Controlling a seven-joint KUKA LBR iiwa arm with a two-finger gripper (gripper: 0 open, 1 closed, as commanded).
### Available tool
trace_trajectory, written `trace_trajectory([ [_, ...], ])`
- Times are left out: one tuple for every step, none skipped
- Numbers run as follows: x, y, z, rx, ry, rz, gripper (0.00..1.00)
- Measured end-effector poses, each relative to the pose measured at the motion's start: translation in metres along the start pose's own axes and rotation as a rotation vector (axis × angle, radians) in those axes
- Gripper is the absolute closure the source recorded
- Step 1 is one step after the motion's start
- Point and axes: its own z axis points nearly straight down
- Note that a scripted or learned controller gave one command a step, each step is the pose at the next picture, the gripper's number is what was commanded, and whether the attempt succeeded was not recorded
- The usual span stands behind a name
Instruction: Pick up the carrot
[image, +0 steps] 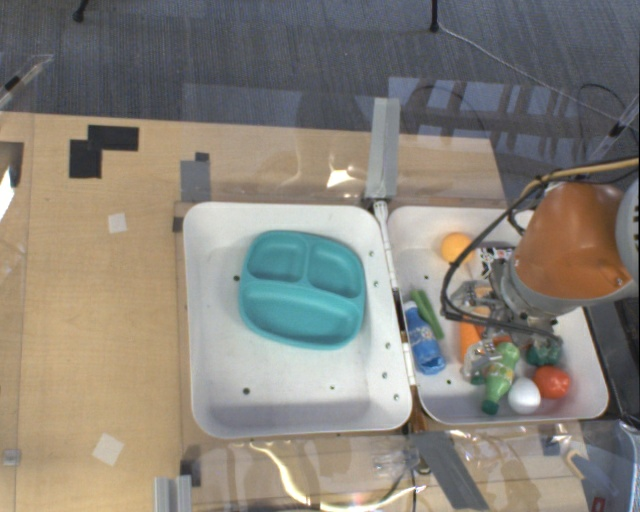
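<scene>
A pale wooden worktop (90, 330) carries two white bins side by side; the left bin (215, 400) holds a teal tray (300, 288), and the right bin (430, 400) holds a jumble of toy food. The carrot (469, 341) lies near the middle of the right bin, an orange sliver between the blue bottle (424, 345) and the green bottle (499, 378), with a green pod (429, 312) close by. The hand (490, 318) hangs right over it, and I cannot tell whether it is spread or pressed together. To do this well, I judge the hand should come straight down across the carrot's narrow width, staying off both bottles, then close firmly before lifting. The red ball (552, 381) and white egg (525, 395) sit toward the bin's near right corner, out of the way.
</scene>
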Motion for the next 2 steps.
trace_trajectory([
  [-0.010,0.008,0.025,-0.006,0.023,0.054,0.00],
  [-0.015,0.008,0.012,-0.004,0.012,0.051,1.00],
])
